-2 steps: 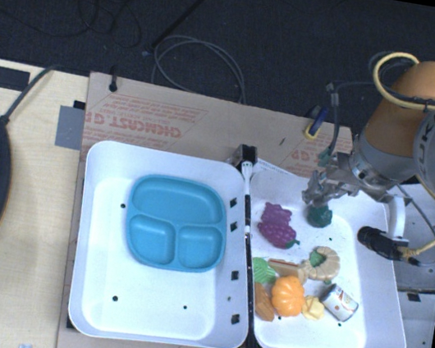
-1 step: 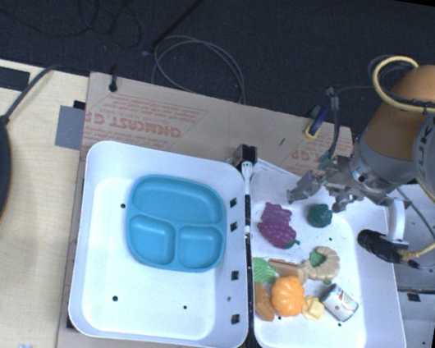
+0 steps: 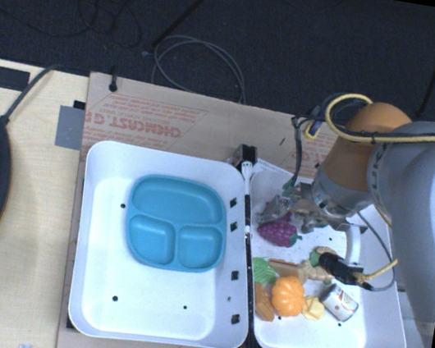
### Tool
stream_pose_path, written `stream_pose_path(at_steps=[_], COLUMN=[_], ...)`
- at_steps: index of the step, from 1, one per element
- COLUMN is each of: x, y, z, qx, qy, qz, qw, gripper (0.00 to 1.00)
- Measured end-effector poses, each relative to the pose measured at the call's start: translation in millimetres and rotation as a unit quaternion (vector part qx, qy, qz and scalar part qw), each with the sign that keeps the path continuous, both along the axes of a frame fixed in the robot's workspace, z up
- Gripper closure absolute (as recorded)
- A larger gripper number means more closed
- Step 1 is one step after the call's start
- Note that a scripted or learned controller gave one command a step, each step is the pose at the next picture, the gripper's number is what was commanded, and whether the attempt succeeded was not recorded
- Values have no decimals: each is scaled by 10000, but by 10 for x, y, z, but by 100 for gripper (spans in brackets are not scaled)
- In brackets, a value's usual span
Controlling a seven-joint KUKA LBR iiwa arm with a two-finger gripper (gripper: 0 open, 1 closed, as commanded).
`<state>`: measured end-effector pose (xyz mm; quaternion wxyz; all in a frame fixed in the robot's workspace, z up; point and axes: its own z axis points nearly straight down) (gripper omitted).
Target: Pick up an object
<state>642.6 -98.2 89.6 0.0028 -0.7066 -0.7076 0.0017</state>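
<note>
The gripper [image 3: 288, 209] is low over the right bin [image 3: 387, 345], in the middle right of the frame. It is just above the grapes [image 3: 278, 234] and very near them. I cannot tell how wide it is open. I cannot see anything held in it.

The grapes lie near the top left of that bin, close to the wall between the two bins. They look like a purple toy bunch, so I think they are light and bumpy, and maybe a bit soft. The bumps should help the grip. The best place to hold them is likely across the fat middle, not the thin end. The wall beside them could get in the way.

Lower in the same bin sit a pumpkin [image 3: 288, 296], a green toy [image 3: 264, 270], a yellow bit [image 3: 313, 309] and a can [image 3: 340, 303], all close together.

The left bin [image 3: 96, 293] holds a blue tray [image 3: 175, 224] with three parts. Nothing is in the tray.
</note>
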Motion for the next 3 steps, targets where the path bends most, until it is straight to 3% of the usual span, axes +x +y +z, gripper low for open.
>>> stream_pose_path(at_steps=[1,2,3], x=[4,3,0], y=[-17,-17,-29], z=[143,138,235], qx=[-3,-3,-1], qy=[-6,-3,5], qz=[-8,-8,-15], qw=[10000,10000,10000], gripper=[100,0,100])
